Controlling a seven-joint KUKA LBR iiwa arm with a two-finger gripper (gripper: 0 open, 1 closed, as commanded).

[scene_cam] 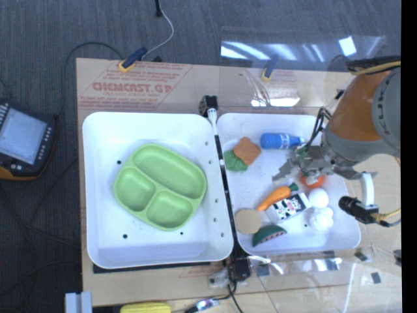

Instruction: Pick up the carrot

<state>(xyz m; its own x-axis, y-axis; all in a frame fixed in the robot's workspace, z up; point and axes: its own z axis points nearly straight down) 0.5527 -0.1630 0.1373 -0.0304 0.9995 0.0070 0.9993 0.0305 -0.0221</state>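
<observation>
Orange carrot (273,197): one, among several toys.

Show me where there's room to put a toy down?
The left bin has bare floor all around the green plate. The right bin is crowded: the carrot, blue bottle and end effector fill it, with a small gap between bottle and carrot.

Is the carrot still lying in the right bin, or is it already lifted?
Lying in the bin. The carrot rests flat on the right bin floor beside a dotted card, the gripper above it.
</observation>
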